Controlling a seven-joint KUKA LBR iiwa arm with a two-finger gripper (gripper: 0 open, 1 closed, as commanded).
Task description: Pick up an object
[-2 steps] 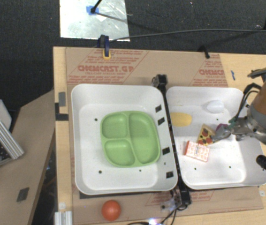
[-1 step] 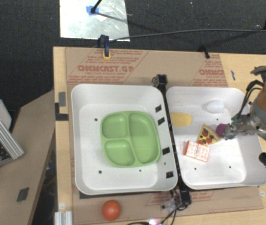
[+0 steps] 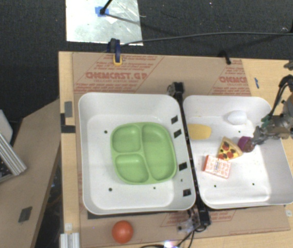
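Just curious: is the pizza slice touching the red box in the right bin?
Cannot tell. In the camera view the pizza slice sits just above the red box, their edges too close to show contact or gap.

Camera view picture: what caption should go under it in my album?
Robot hand beside a purple toy in the right bin; green plate in the left.
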